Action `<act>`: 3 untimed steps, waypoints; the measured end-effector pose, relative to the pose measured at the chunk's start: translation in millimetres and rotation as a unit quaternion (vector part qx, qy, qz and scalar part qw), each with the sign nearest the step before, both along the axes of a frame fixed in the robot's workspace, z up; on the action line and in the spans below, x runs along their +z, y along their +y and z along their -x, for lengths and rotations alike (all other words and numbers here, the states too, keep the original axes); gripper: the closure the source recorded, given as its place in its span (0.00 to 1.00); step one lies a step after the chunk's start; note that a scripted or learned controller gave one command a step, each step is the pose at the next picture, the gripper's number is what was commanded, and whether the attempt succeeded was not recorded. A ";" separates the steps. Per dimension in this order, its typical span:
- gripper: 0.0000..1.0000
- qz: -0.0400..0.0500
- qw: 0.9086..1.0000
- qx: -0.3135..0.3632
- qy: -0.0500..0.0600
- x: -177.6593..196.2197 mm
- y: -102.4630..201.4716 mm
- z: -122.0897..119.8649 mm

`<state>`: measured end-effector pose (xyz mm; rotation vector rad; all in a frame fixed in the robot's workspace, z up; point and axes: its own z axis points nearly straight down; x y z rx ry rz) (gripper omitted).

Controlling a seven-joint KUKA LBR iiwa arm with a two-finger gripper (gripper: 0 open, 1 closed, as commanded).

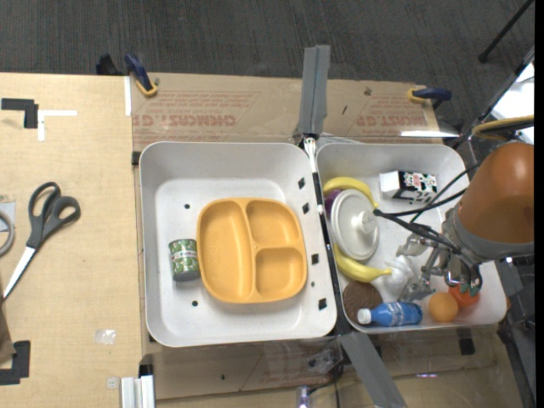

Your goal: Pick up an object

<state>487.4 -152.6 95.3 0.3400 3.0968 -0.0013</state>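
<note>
The table (68,313) is a pale wooden surface carrying two shallow white bins side by side, with scissors (38,223) lying well apart to the left. The left bin (161,172) holds a yellow divided tray (252,250) and a small green can (183,259) just beside it. The right bin (378,153) is crowded: a banana (361,269) curls around a silver lid (355,225), with a blue-capped bottle (391,314), an orange ball (443,306) and a black-and-white carton (409,185) nearby. The pincer (433,266) hangs low over the front right corner of this bin, above the clutter near the orange ball; whether it is open or closed cannot be told, and no object is seen between its tips. For a sound grasp, select one isolated item, centre the pincer over it, and descend vertically, avoiding the bin wall and neighbouring items.
</note>
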 end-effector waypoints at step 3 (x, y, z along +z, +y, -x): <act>0.00 -0.004 0.990 -0.140 0.012 -5.6 -56.0 -69.6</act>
